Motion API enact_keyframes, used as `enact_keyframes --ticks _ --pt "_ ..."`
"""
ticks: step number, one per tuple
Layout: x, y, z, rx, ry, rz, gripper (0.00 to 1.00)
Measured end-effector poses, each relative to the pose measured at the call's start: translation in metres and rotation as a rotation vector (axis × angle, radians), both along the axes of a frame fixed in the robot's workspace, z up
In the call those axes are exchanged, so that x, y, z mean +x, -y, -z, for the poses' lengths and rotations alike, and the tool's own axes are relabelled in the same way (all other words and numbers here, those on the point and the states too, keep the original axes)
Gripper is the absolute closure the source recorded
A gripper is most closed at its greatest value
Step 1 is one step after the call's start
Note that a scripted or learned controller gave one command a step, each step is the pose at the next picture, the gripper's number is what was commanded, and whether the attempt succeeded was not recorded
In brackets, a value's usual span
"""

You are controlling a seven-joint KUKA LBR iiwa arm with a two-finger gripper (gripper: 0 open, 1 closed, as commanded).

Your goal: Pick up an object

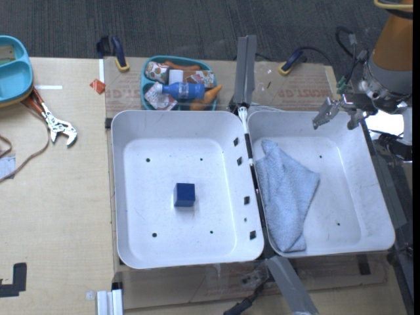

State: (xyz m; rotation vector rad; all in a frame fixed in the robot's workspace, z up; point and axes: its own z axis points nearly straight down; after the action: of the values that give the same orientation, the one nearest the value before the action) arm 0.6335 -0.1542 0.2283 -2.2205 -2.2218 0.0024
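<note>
Two shallow white bins sat side by side across the middle of the frame. The left white bin [125,195] had wide bare floor on every side of its one occupant, a small blue cube [185,194] resting a little below the bin's centre, well clear of all four walls. The right white bin [367,195] was more crowded on one side: a crumpled pale grey-blue cloth [285,195] lay along its left wall, running from near the top edge down to the lower left corner, and the right half of that floor was bare. A grey upright divider [245,67] stood at the seam above the two bins.

Up at the upper right of the frame, the grey arm with the orange band [397,35] hung over the far right corner of the right bin, and its two-finger gripper [341,113] sat just above that bin's top rim. Its jaws stood apart, with nothing between them. The cloth lay down and to the left of the gripper; the cube lay well apart from it, over in the other bin.

Behind the left bin sat a teal tub of mixed small items [178,84], and a silver wrench [58,126] lay on the wooden bench at the left.
</note>
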Motion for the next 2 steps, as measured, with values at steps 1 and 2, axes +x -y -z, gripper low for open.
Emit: enact_keyframes --ticks 1,2 --pt "-0.01 0.046 -0.02 -0.001 0.002 0.045 0.0" --pt "-0.001 0.058 -0.021 -0.001 0.001 0.277 0.0"
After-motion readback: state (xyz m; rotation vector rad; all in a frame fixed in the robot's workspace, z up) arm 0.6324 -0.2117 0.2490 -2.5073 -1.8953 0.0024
